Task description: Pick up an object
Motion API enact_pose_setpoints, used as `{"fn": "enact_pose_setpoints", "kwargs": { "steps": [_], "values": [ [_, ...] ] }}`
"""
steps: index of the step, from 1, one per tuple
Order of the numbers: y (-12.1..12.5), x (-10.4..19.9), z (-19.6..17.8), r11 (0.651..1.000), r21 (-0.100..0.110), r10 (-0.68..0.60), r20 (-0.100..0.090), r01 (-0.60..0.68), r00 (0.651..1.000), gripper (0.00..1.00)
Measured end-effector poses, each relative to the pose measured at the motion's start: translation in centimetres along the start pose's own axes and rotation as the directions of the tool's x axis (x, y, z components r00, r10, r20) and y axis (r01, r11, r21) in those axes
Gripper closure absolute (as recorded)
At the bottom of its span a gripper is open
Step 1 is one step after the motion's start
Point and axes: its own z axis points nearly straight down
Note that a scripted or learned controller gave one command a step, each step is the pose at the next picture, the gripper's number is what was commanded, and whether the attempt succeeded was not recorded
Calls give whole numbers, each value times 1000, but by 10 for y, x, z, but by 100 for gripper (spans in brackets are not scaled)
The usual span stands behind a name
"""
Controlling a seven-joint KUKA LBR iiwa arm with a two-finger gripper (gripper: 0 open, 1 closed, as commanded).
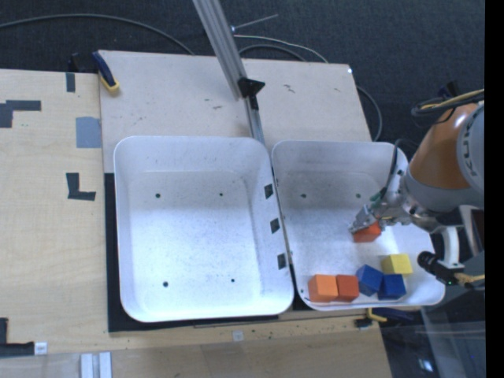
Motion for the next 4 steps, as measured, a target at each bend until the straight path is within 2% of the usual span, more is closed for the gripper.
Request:
{"fn": "enact_pose_setpoints", "kwargs": {
  "steps": [1,2,3,4],
  "values": [
    [42,80,-71,1000,-10,-8,0,8,1000,100],
    [88,186,-92,1000,-5,-7,-2,7,1000,100],
    [24,238,-90,1000,3,-4,0,4,1000,100],
    [80,215,-91,1000,-4,1,3,-1,1000,100]
  ]
}}
